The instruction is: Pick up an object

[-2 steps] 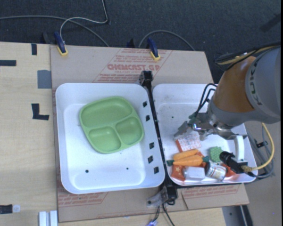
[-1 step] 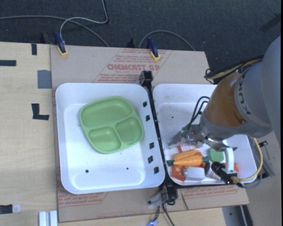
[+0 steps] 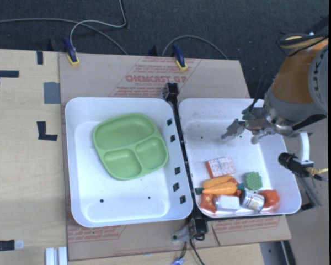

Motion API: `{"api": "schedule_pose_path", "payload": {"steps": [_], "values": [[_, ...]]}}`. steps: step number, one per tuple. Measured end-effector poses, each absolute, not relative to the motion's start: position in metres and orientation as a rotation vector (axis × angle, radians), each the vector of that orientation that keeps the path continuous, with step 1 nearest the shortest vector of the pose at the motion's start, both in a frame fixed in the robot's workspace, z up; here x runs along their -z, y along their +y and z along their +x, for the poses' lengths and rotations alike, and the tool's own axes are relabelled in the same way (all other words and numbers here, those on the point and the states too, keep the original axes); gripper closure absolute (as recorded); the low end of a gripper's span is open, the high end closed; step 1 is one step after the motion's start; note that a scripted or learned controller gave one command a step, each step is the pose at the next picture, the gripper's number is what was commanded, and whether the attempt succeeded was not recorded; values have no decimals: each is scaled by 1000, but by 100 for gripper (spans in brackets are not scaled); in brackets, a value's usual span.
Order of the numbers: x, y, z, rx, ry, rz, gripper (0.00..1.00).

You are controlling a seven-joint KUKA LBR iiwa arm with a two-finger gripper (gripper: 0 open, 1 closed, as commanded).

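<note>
My gripper (image 3: 244, 134) hangs over the upper right part of the right bin (image 3: 209, 120), open, with nothing between its fingers. Below it, near the bin's front, lies a cluster of objects: a small pink-and-white box (image 3: 219, 165), an orange carrot (image 3: 219, 185), a green knobbly ball (image 3: 253, 180), a white block (image 3: 228, 203), a small silver can (image 3: 253, 201) and a red item (image 3: 270, 197). The gripper is apart from all of them, above the bare bin floor.
The left bin (image 3: 80, 148) holds a green divided plate (image 3: 131, 145). A black divider with clips (image 3: 178, 148) runs between the bins. Cables (image 3: 99, 24) and two blue-yellow clamps (image 3: 71, 53) lie at the cardboard's far edge.
</note>
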State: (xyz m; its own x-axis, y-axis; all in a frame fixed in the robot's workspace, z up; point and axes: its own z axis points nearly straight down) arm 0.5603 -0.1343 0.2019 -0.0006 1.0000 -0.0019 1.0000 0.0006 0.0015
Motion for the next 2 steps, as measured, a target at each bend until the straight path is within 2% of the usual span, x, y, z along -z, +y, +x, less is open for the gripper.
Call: {"api": "schedule_pose_path", "payload": {"steps": [1,2], "values": [[-152,-99,527,3,2226,2223,0],[-104,-100,532,0,2222,2220,0]]}}
